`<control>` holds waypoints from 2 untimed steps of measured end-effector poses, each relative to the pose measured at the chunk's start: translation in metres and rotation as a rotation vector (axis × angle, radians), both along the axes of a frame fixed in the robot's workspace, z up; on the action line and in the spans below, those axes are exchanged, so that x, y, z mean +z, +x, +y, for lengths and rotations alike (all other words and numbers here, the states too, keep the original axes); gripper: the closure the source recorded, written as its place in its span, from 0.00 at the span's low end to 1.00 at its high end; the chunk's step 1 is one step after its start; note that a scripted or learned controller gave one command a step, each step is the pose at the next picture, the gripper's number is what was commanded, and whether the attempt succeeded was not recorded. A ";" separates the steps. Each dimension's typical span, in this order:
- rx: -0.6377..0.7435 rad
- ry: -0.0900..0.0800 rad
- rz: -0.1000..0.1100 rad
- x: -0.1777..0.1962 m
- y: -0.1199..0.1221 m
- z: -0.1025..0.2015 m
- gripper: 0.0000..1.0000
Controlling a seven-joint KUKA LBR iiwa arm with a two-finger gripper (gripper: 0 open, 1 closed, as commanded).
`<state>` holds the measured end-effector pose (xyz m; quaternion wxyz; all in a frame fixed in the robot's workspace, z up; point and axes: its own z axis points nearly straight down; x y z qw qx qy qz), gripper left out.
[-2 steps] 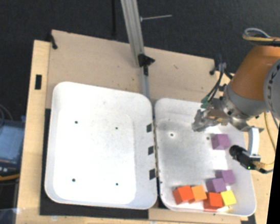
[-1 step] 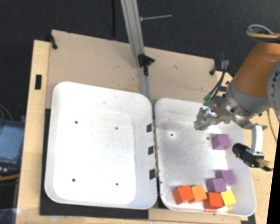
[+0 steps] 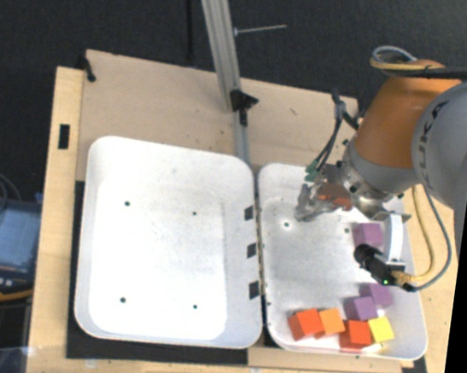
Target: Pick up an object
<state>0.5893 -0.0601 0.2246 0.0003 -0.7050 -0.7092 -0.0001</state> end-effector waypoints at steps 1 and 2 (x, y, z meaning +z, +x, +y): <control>0.002 0.002 -0.001 0.010 -0.015 0.052 1.00; 0.001 0.001 0.001 0.007 -0.018 0.096 1.00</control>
